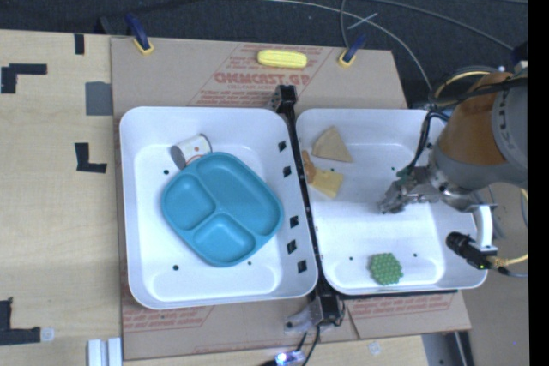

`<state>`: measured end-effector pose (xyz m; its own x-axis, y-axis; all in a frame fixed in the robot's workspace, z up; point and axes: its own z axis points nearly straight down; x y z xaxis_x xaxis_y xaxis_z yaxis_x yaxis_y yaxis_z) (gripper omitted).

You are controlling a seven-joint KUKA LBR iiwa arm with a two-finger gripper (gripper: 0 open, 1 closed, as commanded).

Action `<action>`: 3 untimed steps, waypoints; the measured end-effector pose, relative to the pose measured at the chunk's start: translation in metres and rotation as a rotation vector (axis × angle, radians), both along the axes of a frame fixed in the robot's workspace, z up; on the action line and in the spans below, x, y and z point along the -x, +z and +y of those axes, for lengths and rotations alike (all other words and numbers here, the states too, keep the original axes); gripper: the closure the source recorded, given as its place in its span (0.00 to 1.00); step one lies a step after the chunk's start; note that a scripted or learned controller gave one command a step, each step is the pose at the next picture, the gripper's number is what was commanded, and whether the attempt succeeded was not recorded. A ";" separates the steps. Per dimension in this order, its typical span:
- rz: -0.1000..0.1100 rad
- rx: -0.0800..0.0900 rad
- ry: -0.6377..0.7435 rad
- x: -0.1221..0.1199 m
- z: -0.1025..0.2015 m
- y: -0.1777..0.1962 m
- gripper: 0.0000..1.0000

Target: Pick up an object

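Take the right bin (343, 266) as your landmark: smooth white plastic, shallow, round-cornered. Above its floor, toward the right wall, you see the metallic gripper (396, 200); whether it is wide or narrow cannot be told. At the near wall sits a knobbly green ball (385, 268). At the far-left corner lie a tan wedge (331, 145) and a yellowish flat piece (324, 181). Left of this bin, a glossy blue compartment tray (221, 207) lies beside a small white cup (190, 151).

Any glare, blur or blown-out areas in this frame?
Camera view: even, soft lighting, faint shadows; the white bins look bright, nearly washed out on the floors. The gripper is soft and hard to resolve, while the blue tray and green object read clearly. Overall low resolution, no strong glare spots.
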<state>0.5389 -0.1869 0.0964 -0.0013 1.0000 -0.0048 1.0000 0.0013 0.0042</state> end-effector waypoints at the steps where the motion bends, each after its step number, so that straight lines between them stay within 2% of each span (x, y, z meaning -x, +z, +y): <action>1: 0.001 -0.003 -0.001 -0.006 -0.009 0.054 1.00; 3: -0.001 -0.003 0.001 -0.013 -0.002 0.153 1.00</action>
<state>0.5514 -0.1894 0.2496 -0.0019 1.0000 -0.0022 1.0000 0.0019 0.0051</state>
